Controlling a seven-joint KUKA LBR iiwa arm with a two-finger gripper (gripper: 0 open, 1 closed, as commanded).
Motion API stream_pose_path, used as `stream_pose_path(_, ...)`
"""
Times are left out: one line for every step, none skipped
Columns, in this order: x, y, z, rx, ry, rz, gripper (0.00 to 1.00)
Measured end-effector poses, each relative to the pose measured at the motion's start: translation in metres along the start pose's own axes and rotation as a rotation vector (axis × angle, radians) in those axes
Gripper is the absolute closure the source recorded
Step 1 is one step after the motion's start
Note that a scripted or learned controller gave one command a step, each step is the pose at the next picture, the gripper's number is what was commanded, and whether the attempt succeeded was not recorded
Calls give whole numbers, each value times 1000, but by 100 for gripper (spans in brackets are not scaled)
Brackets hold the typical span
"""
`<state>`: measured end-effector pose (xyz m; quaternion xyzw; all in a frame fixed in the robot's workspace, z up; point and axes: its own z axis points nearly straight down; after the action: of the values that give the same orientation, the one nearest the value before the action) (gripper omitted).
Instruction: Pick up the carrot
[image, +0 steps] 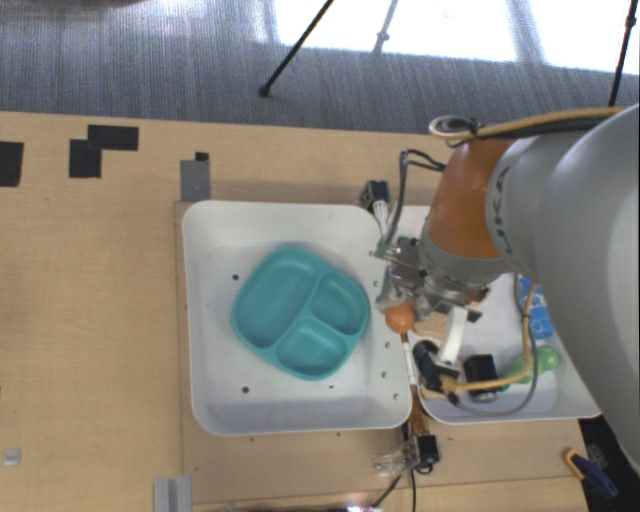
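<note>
The carrot (400, 318) shows as a small orange lump at the rim between the two bins, just right of the left bin's inner wall. My gripper (404, 297) sits directly above it, at the end of the grey arm with the orange band, and covers the carrot's upper part. The carrot touches or nearly touches the gripper's lower end; I cannot make out whether it is gripped.
A teal divided plate (300, 312) lies in the middle of the left bin (215, 400). The right bin (560, 405) is mostly hidden by the arm; a blue item (537, 310) and a green item (546, 357) show at its right side.
</note>
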<state>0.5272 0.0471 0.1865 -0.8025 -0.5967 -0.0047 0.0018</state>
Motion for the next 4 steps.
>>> stream_pose_path(70,-29,25,6,-9,237,100)
stream_pose_path(75,-64,-51,1,-7,731,100)
stream_pose_path(47,-28,-69,-4,-7,971,100)
stream_pose_path(6,-39,-10,3,-15,1015,100)
